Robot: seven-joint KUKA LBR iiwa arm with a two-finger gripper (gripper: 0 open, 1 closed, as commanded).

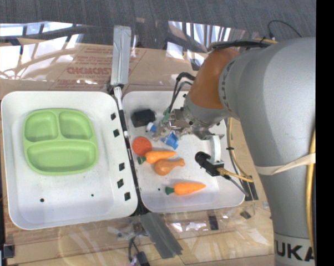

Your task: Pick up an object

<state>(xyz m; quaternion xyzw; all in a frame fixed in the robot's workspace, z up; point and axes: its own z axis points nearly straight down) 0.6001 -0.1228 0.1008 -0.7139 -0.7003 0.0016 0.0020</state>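
Bins: two (11, 148) (222, 201); carrots: two (161, 156) (189, 188); green tray (60, 141): one. Hand (168, 127) over blue item (171, 142), hard to make out. Finger state: cannot tell.

Dark grey ribbed carpet floor (72, 1) beyond a brown cardboard-covered bench (89, 65), glare-streaked at its far edge.

Before you, the bench (72, 68), covered in brown cardboard, carries two white bins touching side by side: the left bin (23, 204) and the right bin (156, 201).
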